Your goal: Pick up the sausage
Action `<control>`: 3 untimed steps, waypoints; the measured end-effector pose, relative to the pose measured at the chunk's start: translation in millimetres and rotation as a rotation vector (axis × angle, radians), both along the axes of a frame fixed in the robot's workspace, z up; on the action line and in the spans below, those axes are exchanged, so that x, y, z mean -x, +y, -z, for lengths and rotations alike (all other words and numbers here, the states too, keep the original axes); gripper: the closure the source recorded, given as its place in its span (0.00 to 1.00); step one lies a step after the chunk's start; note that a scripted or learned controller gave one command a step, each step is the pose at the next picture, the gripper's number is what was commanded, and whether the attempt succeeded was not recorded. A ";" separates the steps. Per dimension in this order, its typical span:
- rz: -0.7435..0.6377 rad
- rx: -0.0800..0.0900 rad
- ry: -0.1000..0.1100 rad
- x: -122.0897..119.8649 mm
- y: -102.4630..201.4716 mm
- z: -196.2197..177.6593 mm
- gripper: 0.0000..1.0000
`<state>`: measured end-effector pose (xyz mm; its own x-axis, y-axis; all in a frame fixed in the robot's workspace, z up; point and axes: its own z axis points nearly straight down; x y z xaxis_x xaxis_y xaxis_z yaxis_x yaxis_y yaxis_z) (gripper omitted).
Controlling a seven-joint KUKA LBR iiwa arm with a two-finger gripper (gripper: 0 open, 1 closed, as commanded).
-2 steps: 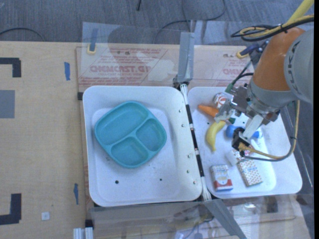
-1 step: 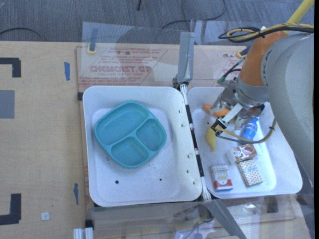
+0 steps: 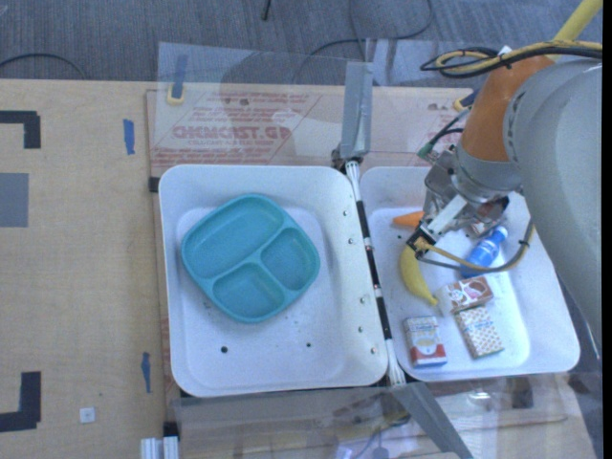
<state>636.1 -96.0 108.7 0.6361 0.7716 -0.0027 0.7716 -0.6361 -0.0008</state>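
My gripper (image 3: 451,208) reaches down into the back of the right bin (image 3: 550,338), its wrist covering that part of the floor. A small dark reddish-brown patch (image 3: 486,206) peeks out just right of the gripper; I cannot tell whether it is the sausage. An orange carrot-like piece (image 3: 408,220) lies just left of the gripper.
A yellow banana (image 3: 415,275) lies in front of the gripper and a blue bottle (image 3: 487,249) to its right. Three small cartons (image 3: 425,340) (image 3: 469,294) (image 3: 481,333) sit near the bin's front. A teal divided plate (image 3: 251,256) rests in the left bin (image 3: 191,352).
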 end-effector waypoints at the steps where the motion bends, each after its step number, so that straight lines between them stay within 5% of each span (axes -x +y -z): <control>1: 0.285 -0.001 -0.001 16.2 -46.5 -47.1 1.00; 2: 0.622 0.000 -0.001 5.2 -85.5 -94.1 1.00; 3: 0.673 0.000 -0.001 -16.7 -124.0 -175.8 1.00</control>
<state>652.9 -220.0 284.5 0.9783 0.2073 -0.0018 0.2073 -0.9783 -0.0006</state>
